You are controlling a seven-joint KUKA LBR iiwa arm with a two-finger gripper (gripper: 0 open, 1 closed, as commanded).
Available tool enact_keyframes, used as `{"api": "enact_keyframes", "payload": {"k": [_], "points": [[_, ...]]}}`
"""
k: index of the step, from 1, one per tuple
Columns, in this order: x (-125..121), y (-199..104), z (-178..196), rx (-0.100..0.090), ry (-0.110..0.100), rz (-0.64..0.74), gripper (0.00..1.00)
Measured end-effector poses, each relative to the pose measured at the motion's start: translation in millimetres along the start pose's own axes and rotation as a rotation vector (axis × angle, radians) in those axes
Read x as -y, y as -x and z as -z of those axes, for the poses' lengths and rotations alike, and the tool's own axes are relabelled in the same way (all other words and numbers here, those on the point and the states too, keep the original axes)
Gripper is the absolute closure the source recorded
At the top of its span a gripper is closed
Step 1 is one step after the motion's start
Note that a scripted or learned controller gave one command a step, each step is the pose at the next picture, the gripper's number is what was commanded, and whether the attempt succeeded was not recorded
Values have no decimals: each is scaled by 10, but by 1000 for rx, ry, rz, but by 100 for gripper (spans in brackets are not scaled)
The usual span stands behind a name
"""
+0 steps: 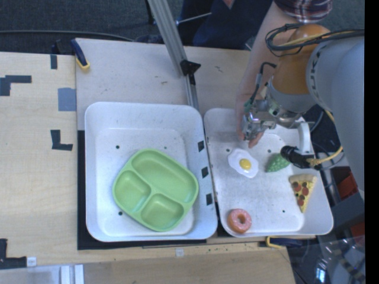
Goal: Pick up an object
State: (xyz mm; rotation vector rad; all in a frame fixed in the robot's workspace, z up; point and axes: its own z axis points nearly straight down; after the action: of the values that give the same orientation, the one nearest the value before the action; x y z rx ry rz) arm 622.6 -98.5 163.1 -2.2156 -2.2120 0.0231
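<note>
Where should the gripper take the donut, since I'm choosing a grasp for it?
Grip the donut across its ring from straight above, one finger in the hole and one outside, or both across its outer edge. It lies flat near the front wall of the right bin, so a side approach from the front looks blocked. The gripper is at the bin's far end.

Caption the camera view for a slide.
Gripper poised above fried egg in right bin; green tray in left bin.
</note>
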Motion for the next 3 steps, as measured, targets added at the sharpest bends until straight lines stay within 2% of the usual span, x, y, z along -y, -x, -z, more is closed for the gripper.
{"api": "enact_keyframes", "payload": {"k": [1,2,3], "points": [[45,37,439,-2,21,3,100],[41,34,967,-2,23,3,100],[22,-577,817,-4,16,8,100]]}}
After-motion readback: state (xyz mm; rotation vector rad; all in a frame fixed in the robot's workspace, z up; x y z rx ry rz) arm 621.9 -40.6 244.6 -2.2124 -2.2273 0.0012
